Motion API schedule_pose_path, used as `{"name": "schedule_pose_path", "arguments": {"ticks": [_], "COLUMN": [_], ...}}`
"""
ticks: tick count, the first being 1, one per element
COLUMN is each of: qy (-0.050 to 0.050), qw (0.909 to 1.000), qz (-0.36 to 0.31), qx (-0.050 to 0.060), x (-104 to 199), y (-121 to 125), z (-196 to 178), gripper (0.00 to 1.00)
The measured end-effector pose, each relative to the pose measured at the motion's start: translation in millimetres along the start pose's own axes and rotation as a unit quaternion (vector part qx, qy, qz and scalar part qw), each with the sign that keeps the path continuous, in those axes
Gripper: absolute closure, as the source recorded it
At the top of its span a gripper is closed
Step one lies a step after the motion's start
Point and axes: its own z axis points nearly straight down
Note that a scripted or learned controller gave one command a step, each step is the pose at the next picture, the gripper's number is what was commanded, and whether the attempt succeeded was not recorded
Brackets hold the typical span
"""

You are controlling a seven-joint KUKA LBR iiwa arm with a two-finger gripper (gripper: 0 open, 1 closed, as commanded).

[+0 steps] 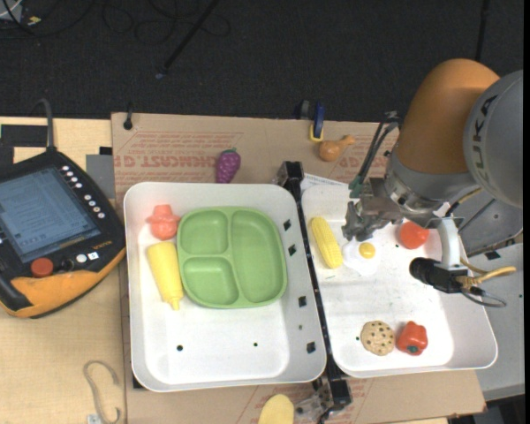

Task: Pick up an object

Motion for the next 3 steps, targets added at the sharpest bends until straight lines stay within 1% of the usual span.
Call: {"name": "schedule_pose_path", "arguments": {"ticks": [1, 2, 3], "qy": [-0.001, -0.001, -0.001], "qw": [1.0, 1.0, 1.0], "qz": [0.001, 0.001, 0.001], "qx": [-0.003, -0.001, -0.002], "x": [4, -11, -11], "y": [19, 8, 11], "z": [-3, -9, -9], "gripper": [1.0, 1.0, 1.0]}}
